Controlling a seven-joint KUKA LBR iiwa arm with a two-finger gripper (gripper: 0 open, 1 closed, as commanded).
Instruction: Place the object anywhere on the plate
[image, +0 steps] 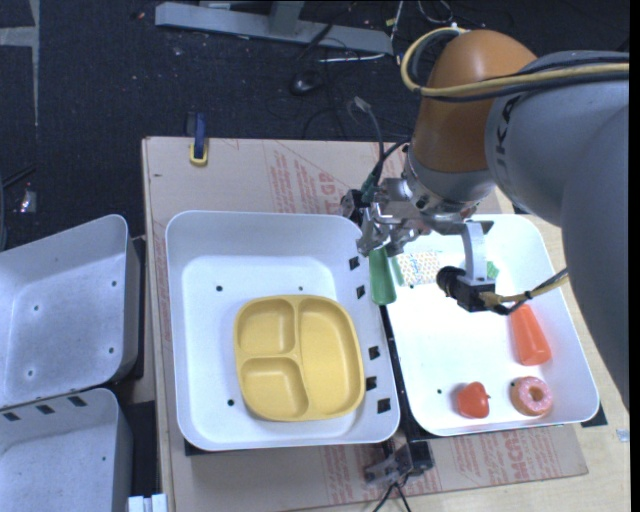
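Green cylinder-shaped object (381, 276) hung from the end effector (384, 250), which looked clamped on it, over the wall between the 2 bins. Yellow 3-compartment plate (299, 357) sat bare in the left bin (200, 250); carry-over and release remained

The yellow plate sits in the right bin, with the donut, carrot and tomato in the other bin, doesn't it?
Not quite: the camera view shows the yellow plate in the left bin. The donut, carrot and tomato are in the other, right bin, as you said.
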